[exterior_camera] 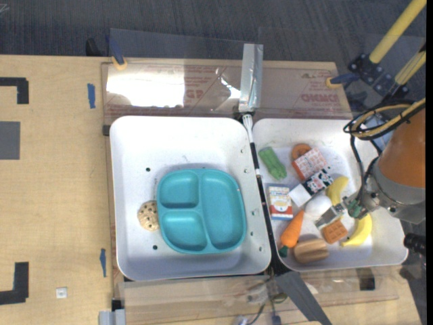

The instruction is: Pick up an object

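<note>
Gripper [340, 213] low in the right bin [279, 133], over the heap of toys, just above an orange square toy [333, 232] and beside a yellow banana [363, 230]. Impossible to tell if clenched, released, or grasping anything. In the same bin, close by: carrot [292, 230], brown bun [311, 250], small carton [280, 202], green toy [272, 161]. In the left bin [135, 147]: teal divided plate [201, 210], with a cookie [147, 215] touching its left edge.

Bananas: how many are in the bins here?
2. One banana lies in the right bin beside the gripper; another sits lower, near the bin's right edge. The arm may hide more.
</note>
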You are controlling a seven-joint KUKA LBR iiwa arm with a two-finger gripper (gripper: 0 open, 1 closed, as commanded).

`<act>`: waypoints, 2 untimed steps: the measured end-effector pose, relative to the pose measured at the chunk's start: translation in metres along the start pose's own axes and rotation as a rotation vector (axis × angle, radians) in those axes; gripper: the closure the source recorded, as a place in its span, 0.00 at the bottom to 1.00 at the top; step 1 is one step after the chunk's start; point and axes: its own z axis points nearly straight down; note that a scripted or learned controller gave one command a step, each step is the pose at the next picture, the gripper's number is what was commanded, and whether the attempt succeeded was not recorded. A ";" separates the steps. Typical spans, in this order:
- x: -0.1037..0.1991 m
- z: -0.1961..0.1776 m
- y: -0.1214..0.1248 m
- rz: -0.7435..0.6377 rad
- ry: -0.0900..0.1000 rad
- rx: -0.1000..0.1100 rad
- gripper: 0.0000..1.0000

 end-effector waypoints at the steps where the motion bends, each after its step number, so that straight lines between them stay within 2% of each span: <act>1: 0.003 0.049 0.085 0.315 -0.004 -0.003 0.00; 2: -0.020 0.050 0.109 0.160 0.000 0.000 0.00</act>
